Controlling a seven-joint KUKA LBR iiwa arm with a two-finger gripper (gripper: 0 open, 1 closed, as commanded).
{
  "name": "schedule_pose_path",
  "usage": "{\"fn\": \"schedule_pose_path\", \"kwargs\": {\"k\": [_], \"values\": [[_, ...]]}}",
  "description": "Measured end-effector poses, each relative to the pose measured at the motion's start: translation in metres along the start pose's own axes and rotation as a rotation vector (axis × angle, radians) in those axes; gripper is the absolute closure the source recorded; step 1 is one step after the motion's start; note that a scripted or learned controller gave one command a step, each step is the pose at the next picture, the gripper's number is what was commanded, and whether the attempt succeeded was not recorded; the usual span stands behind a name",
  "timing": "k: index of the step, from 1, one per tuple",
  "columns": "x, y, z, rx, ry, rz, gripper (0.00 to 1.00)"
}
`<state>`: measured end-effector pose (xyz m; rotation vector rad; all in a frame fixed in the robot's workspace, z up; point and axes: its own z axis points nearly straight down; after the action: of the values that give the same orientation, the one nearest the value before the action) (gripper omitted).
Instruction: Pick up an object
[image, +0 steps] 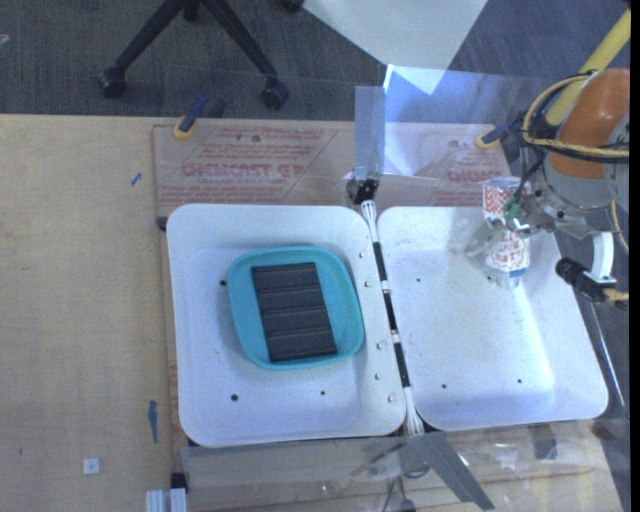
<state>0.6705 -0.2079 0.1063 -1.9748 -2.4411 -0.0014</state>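
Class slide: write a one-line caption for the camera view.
Arm's gripper over the right bin at a red-and-white object; teal tray with dark block in left bin.

Light is bright and even, with a bluish glare on the clear sheet (440, 95) at the far side. Shadows are soft and faint. The arm (590, 120) at right looks slightly blurred.
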Motion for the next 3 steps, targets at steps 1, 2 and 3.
{"fn": "schedule_pose_path", "kwargs": {"k": [1,2,3], "values": [[0.065,0.011,-0.036,-0.002,-0.003,0.01,0.0],[0.034,0.005,-0.001,-0.004,-0.007,0.0,0.0],[0.016,0.026,-0.088,-0.082,-0.066,0.001,1.0]]}}
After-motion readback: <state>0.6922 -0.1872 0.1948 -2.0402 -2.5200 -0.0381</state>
